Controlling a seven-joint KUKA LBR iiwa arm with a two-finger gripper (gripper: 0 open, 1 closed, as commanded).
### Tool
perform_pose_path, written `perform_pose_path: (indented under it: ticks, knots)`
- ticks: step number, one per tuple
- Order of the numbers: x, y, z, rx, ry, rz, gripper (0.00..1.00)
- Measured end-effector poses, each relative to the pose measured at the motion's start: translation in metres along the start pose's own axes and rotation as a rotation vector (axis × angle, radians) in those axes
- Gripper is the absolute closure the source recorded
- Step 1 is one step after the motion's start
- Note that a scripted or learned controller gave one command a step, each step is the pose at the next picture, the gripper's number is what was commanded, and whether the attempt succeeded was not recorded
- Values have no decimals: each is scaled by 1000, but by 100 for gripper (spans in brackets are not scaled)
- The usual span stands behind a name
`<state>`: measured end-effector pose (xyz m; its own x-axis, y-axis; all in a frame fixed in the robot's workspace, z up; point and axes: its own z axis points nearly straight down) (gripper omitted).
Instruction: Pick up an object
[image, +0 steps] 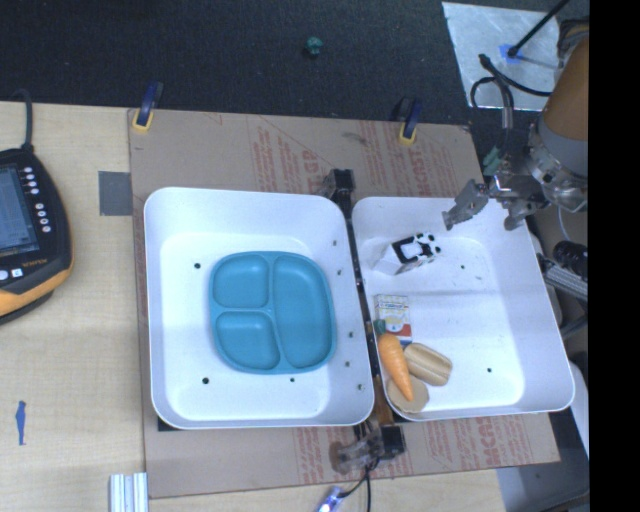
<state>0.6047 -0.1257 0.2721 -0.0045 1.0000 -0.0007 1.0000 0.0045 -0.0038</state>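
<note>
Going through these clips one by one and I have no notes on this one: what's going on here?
A robot arm reaches in from the right, its gripper open over the far right corner of the right bin, with nothing between its fingers. In that bin lie a small black-and-white object, a small packet, a carrot and a bread roll, all untouched. The left bin holds a blue divided plate. No pick has happened yet.

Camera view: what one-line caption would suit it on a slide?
Two-finger gripper open above the right white bin of toy food; blue divided plate in the left white bin.
</note>
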Motion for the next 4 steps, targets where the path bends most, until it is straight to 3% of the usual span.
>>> perform_pose_path:
  ticks: [1,2,3,4]
  knots:
    - [19,30,157,-10,-1,1,0]
    - [16,58,169,-15,3,-5,0]
    - [14,62,153,-25,0,-8,100]
    - [15,59,158,-15,1,-7,0]
